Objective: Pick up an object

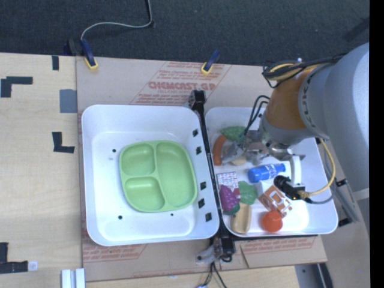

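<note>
**Two bins, one arm reaching into the crowded right one**

Two shallow white bins are sitting side by side on the desk. The left bin is holding a green divided plate, lying flat near its middle. The right bin is carrying a jumble of small objects.

The arm, grey with an orange band, is reaching in from the right and hanging over the upper part of the right bin. Its hand is pointing down among the objects at the bin's upper left, close to an orange piece and a green leafy piece. Whether the hand is released or clenched I cannot tell, as the wrist and cables are covering it; nothing is visibly sitting between its fingers.

Just below the hand, a blue bottle is lying on its side. Beneath that, a purple item and a green item are resting next to each other, with a tan object lying near the bin's lower rim. An orange ball is sitting beside it, and a brown-and-white patterned item is lying just above the ball. A small printed card is lying flat near the bin's left wall.
</note>
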